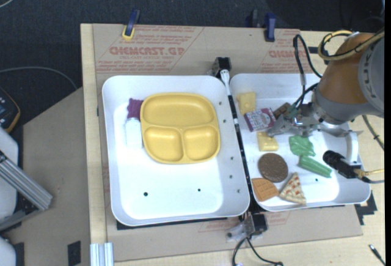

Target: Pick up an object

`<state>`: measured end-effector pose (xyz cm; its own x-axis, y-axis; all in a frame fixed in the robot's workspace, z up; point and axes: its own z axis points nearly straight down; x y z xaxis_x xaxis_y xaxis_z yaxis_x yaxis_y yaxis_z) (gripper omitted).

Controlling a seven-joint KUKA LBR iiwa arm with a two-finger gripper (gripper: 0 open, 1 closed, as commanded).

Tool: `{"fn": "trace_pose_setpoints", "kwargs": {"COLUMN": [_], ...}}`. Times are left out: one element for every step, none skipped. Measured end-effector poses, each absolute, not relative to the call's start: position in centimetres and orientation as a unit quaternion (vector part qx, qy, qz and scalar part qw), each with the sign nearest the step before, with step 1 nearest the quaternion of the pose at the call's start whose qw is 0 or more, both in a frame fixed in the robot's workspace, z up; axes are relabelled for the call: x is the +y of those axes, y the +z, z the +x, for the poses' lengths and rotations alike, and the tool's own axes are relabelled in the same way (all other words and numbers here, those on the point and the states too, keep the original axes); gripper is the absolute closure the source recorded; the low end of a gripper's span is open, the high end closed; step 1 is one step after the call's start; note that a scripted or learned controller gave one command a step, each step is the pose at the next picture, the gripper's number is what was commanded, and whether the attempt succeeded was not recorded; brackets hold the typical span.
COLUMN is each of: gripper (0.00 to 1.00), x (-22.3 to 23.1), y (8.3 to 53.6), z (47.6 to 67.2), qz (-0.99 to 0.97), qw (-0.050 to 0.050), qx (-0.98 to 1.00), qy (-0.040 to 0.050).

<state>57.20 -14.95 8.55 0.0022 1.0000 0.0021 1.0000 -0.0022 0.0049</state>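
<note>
Nearest the camera, a pizza slice [294, 190] and a cracker [264, 188] lie at the right bin's [342, 197] six o'clock edge, beside a brown disc [272, 167]. The gripper [287, 122] sits low at the bin's centre, near a purple packet [259, 118] at nine o'clock; whether it grasps anything, I cannot tell. A good pick wants one isolated item, squarely straddled. The bench [95, 136] board reads "CHEMCAST".

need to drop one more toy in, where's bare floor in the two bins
Left bin: bare floor in front of the yellow tray, down to the near rim. Right bin: a bare strip along the far wall. Its middle and near end are crowded with toy food, under the gripper.
</note>
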Motion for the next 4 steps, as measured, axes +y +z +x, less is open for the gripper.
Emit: {"fn": "trace_pose_setpoints", "kwargs": {"gripper": [1.0,1.0,1.0,1.0], "x": [-15.1,-14.7,-15.2,-15.2], "y": [9.8,14.1,18.5,22.8], "z": [57.2,57.3,57.4,57.5], "qz": [0.708,0.707,0.707,0.707], "qw": [0.003,0.002,0.003,0.003], "qx": [0.706,0.707,0.707,0.708], "qy": [0.0022,0.001,0.0014,0.0017]}}
